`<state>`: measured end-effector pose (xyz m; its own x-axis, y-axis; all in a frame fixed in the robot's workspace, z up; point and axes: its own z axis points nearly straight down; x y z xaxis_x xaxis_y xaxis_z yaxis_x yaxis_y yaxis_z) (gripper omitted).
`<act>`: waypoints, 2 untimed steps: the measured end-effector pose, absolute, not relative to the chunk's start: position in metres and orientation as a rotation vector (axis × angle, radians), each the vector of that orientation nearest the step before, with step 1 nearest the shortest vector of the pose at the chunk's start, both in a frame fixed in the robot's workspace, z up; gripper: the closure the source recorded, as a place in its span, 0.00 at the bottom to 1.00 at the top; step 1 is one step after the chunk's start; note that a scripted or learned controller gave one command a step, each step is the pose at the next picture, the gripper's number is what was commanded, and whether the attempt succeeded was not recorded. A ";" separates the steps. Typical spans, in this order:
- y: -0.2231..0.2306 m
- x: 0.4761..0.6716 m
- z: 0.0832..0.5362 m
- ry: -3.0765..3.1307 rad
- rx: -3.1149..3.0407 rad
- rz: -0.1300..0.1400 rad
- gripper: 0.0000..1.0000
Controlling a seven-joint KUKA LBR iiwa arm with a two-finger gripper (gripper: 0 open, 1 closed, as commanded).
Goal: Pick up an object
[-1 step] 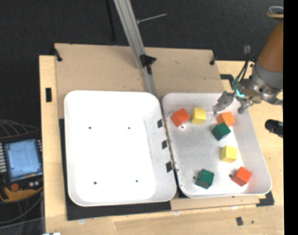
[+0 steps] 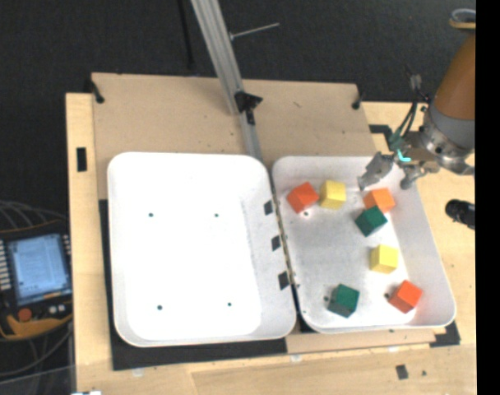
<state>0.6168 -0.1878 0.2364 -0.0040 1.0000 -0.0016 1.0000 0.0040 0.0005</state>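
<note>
A robotics lab: a plywood table (image 2: 192, 113) bearing two shallow white plastic bins (image 2: 118, 245), a slanted aluminium camera mast (image 2: 221, 48), and a handheld control pendant (image 2: 32, 274).

Pale, matt, wood-like board for the counter (image 2: 192, 113). Smooth white plastic with a soft sheen for the left bin (image 2: 184, 171) and right bin (image 2: 427, 245). Matt, even-coloured faces on the orange block (image 2: 302, 197), yellow block (image 2: 333, 193) and green block (image 2: 344, 300). Bright brushed metal on the slanted rail (image 2: 221, 48). Glossy orange casing on the arm (image 2: 457, 81); metallic grey on the tool (image 2: 391, 171).

Nothing can be read; the lit handheld screen (image 2: 38, 268) is too blurred.
</note>
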 end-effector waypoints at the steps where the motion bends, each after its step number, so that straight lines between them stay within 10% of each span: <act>1: -0.181 0.610 0.186 2.223 2.222 -0.006 0.00; 2: -0.188 0.611 0.130 2.213 2.215 0.000 0.00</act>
